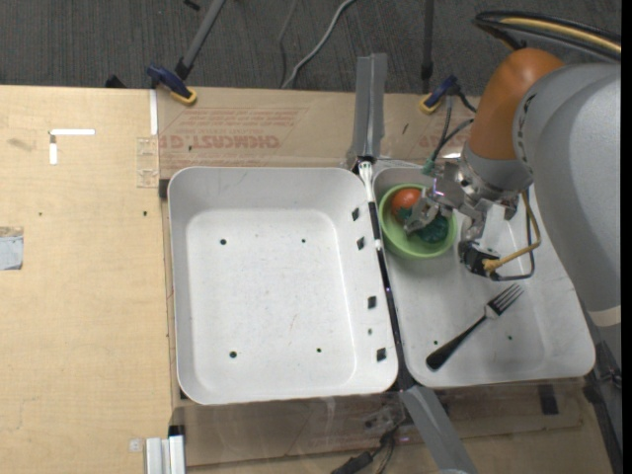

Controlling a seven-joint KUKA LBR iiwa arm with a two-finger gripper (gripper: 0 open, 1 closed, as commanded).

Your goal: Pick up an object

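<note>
Reaching in from the right of the frame, the grey arm (583, 166) lowers its hand (434, 215) into a green bowl (415, 237) at the upper left of the right bin (553, 358). An orange-red ball (400, 201) sits in the bowl, just left of the hand. Whether the hand is released or clenched cannot be told. A black fork (474, 326) lies below. Cardboard (247, 136) behind the left bin (267, 284) bears reversed, unreadable red print.
</note>
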